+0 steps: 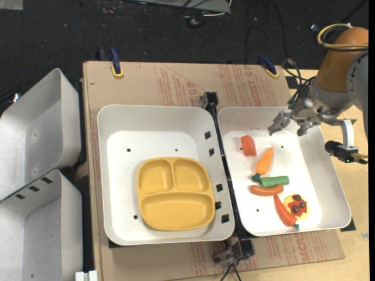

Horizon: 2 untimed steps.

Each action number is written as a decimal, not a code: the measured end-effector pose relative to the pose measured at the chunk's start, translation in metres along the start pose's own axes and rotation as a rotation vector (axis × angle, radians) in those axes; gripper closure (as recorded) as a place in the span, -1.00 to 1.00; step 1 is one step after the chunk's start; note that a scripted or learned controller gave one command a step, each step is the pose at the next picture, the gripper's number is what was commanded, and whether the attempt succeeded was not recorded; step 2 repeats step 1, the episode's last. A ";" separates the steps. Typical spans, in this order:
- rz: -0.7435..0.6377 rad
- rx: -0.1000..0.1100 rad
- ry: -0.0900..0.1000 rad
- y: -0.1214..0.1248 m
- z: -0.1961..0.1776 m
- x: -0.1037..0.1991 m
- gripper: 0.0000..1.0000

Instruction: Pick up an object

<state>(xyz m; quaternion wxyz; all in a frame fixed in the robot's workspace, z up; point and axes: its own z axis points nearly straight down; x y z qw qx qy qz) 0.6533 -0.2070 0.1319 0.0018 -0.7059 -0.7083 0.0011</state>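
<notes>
1. A grey arm with an orange band reached in from the right of the frame, its gripper (291, 123) hanging over the upper part of the right bin (328, 174), fingers spread apart with nothing between them.

2. Candidates for the pick lay below and left of the gripper, toward the middle and bottom of that bin: a red block (248, 146), an orange carrot (265, 161), a green bean (273, 181) resting against a red sausage (266, 190), and a pizza slice (295, 207) nearest the lower right corner.

3. The left bin (117, 127) held a yellow divided plate (175, 193) in the lower centre of the frame.

4. The pick appeared not yet begun; the arm seemed to be lining up.

5. The red block, lying by itself and closest to the gripper, looked the cleanest target. The bean and sausage touched, so a grab there risked catching both or nudging one away.

6. A good attempt would likely centre the open fingers across the block's short side, descend straight, and close only once the tips straddled it near the bin floor.
</notes>
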 end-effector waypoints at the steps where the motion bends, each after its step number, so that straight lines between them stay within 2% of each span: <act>1: -0.002 -0.008 -0.003 0.002 -0.015 -0.001 1.00; 2: -0.002 -0.008 -0.003 0.002 -0.015 -0.001 1.00</act>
